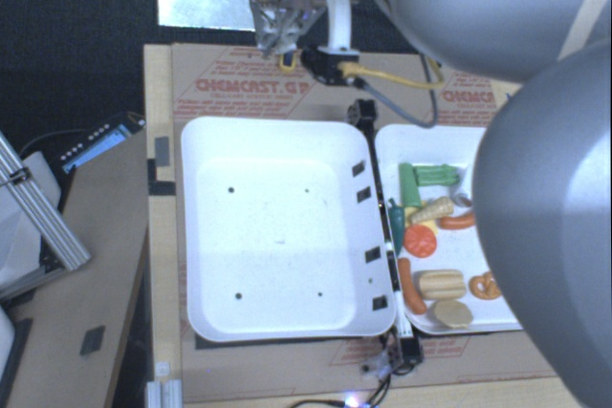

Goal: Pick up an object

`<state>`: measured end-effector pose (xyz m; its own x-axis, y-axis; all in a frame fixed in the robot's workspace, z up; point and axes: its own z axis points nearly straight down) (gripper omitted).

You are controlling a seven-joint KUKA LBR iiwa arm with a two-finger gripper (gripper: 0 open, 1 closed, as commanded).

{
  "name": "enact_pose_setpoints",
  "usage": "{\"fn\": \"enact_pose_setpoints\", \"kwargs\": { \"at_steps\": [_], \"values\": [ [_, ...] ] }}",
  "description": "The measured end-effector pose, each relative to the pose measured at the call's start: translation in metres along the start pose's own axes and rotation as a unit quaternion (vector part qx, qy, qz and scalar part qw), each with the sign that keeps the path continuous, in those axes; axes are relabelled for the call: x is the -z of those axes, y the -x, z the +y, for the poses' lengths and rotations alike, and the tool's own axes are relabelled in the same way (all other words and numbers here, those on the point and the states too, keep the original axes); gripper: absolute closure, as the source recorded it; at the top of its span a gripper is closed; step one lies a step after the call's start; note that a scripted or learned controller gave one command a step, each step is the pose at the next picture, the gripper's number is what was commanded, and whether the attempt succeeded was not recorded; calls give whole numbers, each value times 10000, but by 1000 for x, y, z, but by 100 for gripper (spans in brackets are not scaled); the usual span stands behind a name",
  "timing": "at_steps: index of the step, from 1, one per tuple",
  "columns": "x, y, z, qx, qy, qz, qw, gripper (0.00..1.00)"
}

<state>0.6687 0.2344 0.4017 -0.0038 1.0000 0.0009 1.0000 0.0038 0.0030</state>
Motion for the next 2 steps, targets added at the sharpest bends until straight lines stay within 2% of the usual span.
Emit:
{"fn": "enact_pose_setpoints", "kwargs": {
  "at_steps": [2],
  "values": [
    [-8, 0, 0, 9, -4, -1, 10000, 100]
  ]
}}
